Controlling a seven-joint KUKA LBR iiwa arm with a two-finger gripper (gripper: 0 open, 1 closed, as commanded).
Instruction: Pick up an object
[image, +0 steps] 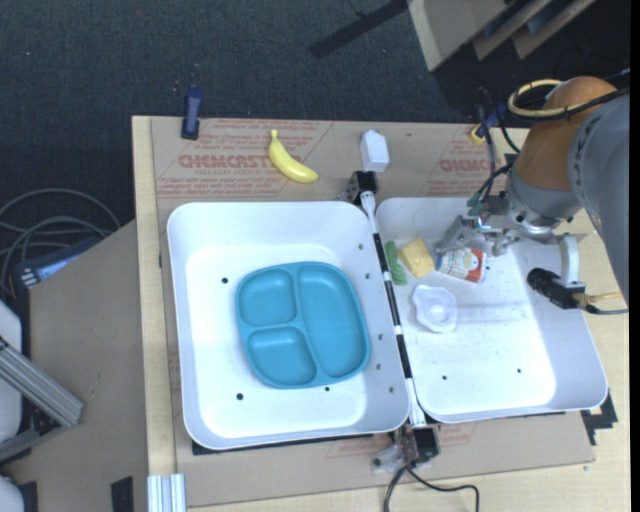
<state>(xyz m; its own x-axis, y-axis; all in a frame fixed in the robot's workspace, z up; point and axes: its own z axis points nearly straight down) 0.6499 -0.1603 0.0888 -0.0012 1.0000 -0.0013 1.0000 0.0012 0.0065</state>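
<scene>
Gripper (468, 232) state cannot be told | poised above small carton (463, 264) in right bin (560, 390) | judged light, crushable; gripped across flat sides

Right bin (560, 370), upper-left area, candidates near my end effector (478, 232): a small red-and-white carton (463, 264) lying just below it, contact not discernible. A yellow block (417, 259) sits just left of the carton, touching a green piece (398, 264) by the bin's left wall. A clear, whitish cup (434, 306) lies below them, apart.
</scene>
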